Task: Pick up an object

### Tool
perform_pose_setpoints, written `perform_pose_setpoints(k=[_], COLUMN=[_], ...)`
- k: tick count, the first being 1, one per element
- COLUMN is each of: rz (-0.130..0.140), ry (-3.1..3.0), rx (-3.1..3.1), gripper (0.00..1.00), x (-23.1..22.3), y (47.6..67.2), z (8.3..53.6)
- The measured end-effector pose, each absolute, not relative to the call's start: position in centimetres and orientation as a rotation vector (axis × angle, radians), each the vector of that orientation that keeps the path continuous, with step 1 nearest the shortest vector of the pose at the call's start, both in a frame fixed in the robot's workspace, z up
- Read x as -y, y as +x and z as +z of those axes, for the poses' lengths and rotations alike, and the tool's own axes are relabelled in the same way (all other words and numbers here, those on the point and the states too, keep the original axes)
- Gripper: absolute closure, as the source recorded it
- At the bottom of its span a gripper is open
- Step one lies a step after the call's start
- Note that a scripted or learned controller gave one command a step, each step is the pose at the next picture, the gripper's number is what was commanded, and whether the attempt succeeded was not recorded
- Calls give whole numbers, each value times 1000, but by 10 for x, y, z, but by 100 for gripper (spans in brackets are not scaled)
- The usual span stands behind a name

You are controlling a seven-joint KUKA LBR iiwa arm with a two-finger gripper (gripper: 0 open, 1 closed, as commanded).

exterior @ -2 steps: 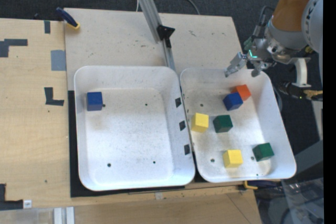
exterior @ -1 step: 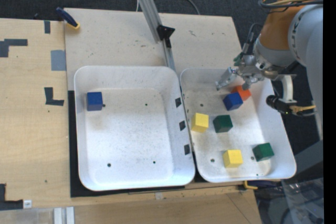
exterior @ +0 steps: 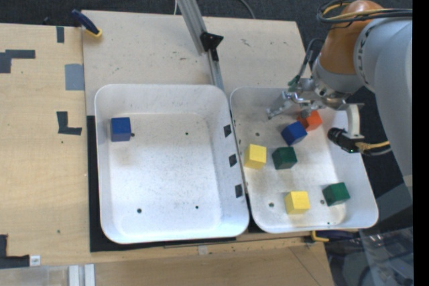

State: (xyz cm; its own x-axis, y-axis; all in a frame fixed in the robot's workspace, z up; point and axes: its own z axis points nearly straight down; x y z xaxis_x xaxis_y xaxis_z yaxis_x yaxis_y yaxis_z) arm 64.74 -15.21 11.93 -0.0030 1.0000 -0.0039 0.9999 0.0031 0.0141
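My gripper hangs over the far part of the right bin, at the end of the grey arm with its orange band. Just below and right of it lie a blue cube and an orange cube, touching each other. Further toward the front are a yellow cube and a dark green cube side by side, then another yellow cube and a green cube. Nothing shows in the gripper's grasp.
The left bin holds a single blue cube near its left wall. A slanted metal rail runs down to the wall between the two bins. A blue and yellow tool lies on the bench at far left.
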Motion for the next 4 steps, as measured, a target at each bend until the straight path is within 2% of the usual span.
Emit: perform_pose_setpoints(k=[1, 2, 3, 4], rz=[-4, -4, 3, 4], ry=[2219, 2217, 2218, 2216], rx=[-2225, -2226, -2220, -2219], gripper=[0, 100, 100, 100], x=[151, 150, 154, 160], y=[647, 648, 647, 656], z=[91, 102, 146, 200])
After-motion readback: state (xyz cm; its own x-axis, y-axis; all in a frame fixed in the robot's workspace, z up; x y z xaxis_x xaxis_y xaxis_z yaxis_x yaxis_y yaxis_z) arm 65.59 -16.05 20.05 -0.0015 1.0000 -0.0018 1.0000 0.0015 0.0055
